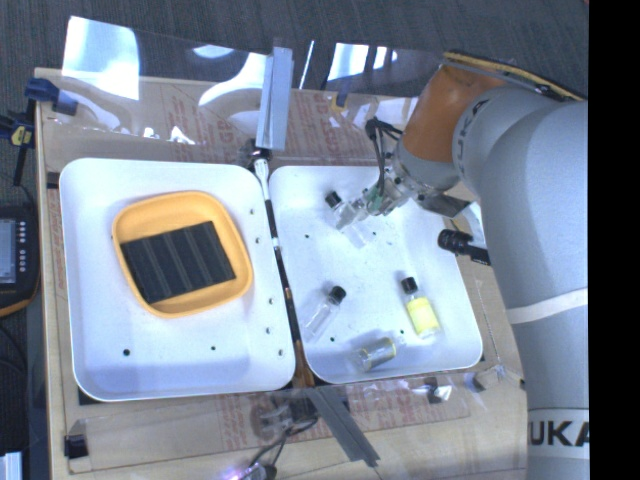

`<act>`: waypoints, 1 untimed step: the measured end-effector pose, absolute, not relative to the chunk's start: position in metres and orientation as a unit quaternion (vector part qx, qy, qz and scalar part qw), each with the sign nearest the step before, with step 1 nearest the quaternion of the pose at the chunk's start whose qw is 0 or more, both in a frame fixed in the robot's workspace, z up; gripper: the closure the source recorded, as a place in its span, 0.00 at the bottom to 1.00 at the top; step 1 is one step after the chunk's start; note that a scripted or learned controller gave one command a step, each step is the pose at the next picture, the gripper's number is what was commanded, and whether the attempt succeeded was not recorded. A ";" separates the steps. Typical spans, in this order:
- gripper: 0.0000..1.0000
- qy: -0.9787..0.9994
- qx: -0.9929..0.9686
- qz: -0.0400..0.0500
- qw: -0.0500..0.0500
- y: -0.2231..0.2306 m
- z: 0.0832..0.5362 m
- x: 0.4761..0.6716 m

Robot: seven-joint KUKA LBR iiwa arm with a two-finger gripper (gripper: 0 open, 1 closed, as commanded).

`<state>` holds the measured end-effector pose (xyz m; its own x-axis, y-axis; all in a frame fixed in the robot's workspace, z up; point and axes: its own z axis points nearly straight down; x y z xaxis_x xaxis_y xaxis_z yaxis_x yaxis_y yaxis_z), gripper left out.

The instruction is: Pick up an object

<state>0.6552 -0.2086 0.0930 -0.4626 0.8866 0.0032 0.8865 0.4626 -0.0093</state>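
Camera view has the gripper (pixel 378 200) low in the right bin (pixel 455 353), tips at a small clear vial (pixel 342 208), probably the target; its grip state I cannot tell. Nearer the camera from it lie a yellow bottle (pixel 421 311) and another vial (pixel 323 309).

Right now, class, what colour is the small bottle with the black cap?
Yellow: small black-capped bottle, right white bin, camera view.

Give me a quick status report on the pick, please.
Gripper low in right bin, beside clear vial. Nothing seen held. Yellow bottle lies apart.
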 end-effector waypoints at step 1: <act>1.00 -0.852 -0.524 0.002 0.005 -0.209 0.093 0.656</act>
